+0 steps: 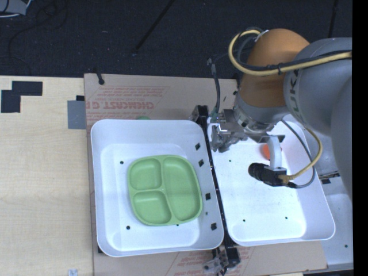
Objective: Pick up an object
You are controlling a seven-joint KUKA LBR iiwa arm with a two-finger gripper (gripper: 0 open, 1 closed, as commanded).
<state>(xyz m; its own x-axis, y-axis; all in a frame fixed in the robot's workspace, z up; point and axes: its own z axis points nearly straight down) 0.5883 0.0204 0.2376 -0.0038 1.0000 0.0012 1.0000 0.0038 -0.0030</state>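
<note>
A light green divided plate [164,189] lies flat in the left bin [109,148]. In the right bin [270,223], a small orange-red object [267,150] peeks out beside the arm's bracket, mostly hidden by it. My gripper [221,135] hangs low over the right bin's far left corner, close to the wall between the two bins. It is to the left of the orange-red object and apart from it. Nothing shows in its grasp.
The grey arm with its orange band [270,62] covers the far right part of the right bin. A cardboard sheet [149,99] lies under both bins on the pale wooden bench [40,183].
</note>
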